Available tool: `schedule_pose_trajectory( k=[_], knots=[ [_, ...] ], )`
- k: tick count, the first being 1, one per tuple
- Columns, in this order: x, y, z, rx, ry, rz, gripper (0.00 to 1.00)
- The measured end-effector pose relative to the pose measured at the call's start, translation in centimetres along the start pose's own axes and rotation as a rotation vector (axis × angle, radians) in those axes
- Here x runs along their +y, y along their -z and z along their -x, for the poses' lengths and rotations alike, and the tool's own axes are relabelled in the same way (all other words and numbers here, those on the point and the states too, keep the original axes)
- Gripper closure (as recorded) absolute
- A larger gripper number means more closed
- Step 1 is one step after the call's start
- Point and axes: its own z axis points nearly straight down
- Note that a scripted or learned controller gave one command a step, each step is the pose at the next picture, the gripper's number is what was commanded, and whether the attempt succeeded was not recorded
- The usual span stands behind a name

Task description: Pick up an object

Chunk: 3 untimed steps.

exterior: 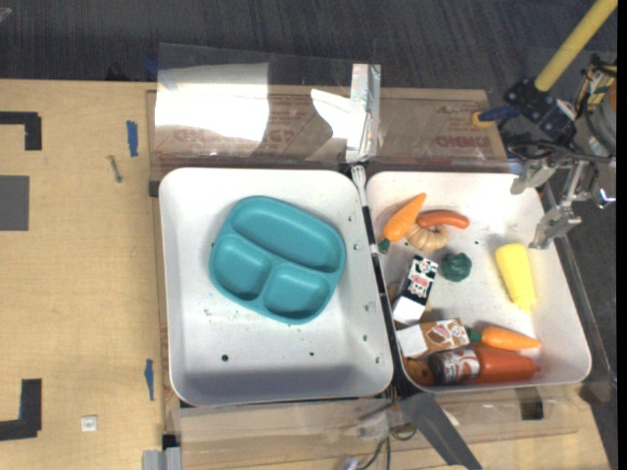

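Nothing picked yet: gripper [554, 218], grip state unreadable, hangs at right bin [573, 336] rim above the yellow block [516, 274].

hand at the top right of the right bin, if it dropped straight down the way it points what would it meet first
Probably bare floor of the right bin. The hand points down over the bin's upper right corner, and the nearest thing, the yellow corn, lies just to its left. Depth is hard to judge from this slanted view, so it might clip the corn.
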Motion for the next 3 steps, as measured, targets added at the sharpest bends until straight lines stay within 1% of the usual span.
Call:
schedule_pose_trajectory(
  k=[1, 2, 3],
  knots=[
    [0.7, -15.4, -5.8, -0.003, 0.043, -0.001, 0.0],
    [1.0, -14.3, -5.6, -0.011, 0.047, -0.003, 1.0],
    [5.7, -6.1, -3.2, -0.007, 0.069, 0.001, 1.0]
  ],
)
